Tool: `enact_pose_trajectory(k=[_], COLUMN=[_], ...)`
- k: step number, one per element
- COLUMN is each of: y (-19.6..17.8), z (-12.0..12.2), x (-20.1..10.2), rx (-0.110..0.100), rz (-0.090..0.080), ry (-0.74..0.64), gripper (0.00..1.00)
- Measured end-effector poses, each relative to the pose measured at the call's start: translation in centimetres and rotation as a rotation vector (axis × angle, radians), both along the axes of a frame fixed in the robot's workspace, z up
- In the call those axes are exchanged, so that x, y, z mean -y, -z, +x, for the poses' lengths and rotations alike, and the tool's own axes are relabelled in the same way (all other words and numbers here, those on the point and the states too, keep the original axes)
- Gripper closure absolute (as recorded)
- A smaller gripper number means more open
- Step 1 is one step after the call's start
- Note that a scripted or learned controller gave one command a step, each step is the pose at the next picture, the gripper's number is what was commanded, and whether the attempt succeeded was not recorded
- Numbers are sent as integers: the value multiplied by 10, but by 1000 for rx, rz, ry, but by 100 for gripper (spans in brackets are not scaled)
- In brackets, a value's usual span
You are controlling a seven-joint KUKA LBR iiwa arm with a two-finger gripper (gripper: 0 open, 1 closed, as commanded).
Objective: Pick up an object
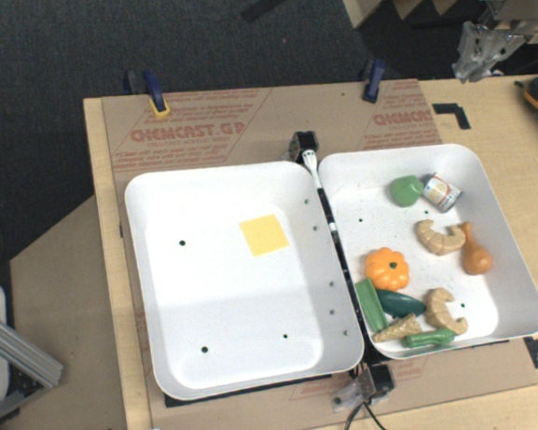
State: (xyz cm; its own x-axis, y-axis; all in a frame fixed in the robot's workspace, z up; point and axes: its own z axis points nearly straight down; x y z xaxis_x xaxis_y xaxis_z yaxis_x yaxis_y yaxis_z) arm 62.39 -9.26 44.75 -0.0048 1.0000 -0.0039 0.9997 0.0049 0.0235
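A flat yellow square (264, 235) lies in the left bin (161, 266), toward its upper middle. The right bin (505, 235) holds a green lump (404, 191), a small tin can (442, 192), a tan curled piece (440, 238), a brown pear-like piece (476, 256), an orange pumpkin (387, 268), dark green vegetables (389, 304) and a tan knobbly piece (440, 309). My gripper (481, 50) hangs at the top right, beyond the right bin's far corner and well away from every object. Nothing shows in it.
Both bins rest on a cardboard sheet (196, 127) held by two clamps (154, 93) at the back edge. A black bracket (302, 145) sits between the bins at the back. Cables (370, 406) trail at the front.
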Motion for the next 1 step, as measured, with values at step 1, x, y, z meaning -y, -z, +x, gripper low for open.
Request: enact_pose_trajectory(k=[1], y=[-96], z=[-58], x=[-16], rx=[-8], rz=[3], ry=[2], gripper=[100])
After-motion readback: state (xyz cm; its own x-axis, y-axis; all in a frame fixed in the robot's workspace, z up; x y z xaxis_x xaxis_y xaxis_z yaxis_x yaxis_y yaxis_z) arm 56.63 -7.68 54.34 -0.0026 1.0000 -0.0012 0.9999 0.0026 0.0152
